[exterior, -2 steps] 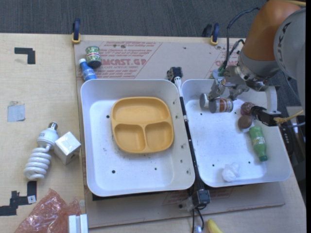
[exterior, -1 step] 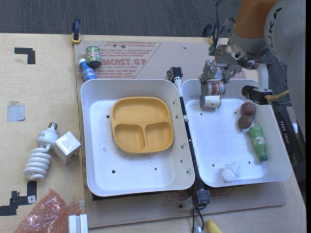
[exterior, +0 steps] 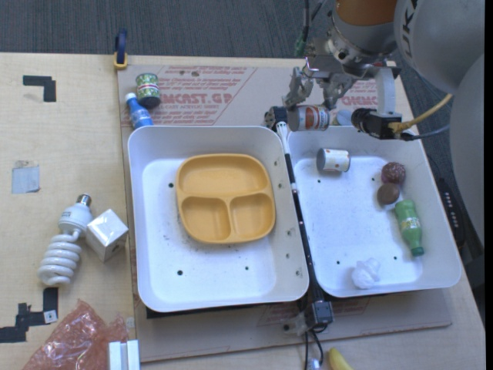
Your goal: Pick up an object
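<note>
My gripper (exterior: 315, 92) hangs open above the far edge of the right bin (exterior: 439, 206), with nothing between its fingers. Just below it, on the bin's far rim, lies a small red-and-white bottle (exterior: 311, 118). Inside the right bin I see a white cylinder (exterior: 333, 160) near the far left, a dark red ball (exterior: 394, 173), a brown lump (exterior: 387, 195), a green bottle (exterior: 409, 226) along the right side, and a crumpled white wad (exterior: 367, 273) at the near side.
The left bin (exterior: 146, 230) holds a yellow divided plate (exterior: 226, 197). On the bench to the left lie a small blue bottle (exterior: 142, 99), a spiral light bulb (exterior: 65, 242), a white cube (exterior: 107, 233) and a red mesh bag (exterior: 73, 341).
</note>
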`<state>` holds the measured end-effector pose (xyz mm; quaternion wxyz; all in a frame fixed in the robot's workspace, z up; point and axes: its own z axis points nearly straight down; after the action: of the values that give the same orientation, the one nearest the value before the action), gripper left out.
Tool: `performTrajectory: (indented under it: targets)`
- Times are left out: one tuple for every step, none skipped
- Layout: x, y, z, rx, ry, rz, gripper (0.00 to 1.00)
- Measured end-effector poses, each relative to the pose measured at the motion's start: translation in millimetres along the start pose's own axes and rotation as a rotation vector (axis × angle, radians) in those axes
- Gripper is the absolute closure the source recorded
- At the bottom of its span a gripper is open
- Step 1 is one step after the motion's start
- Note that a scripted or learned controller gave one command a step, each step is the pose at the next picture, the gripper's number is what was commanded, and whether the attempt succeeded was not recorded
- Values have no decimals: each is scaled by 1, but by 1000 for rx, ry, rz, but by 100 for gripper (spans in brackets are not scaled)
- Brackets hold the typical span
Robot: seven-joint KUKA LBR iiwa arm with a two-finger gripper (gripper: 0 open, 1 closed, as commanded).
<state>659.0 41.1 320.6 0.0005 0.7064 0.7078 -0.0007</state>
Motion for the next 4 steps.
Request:
performTrajectory:
  targets:
    - [-66,-33,-7,0,0,1,100]
    - [-54,0,25,0,0,0,100]
    - [-27,0,-15,0,0,0,100]
    - [-36,-64,-15,0,0,3,100]
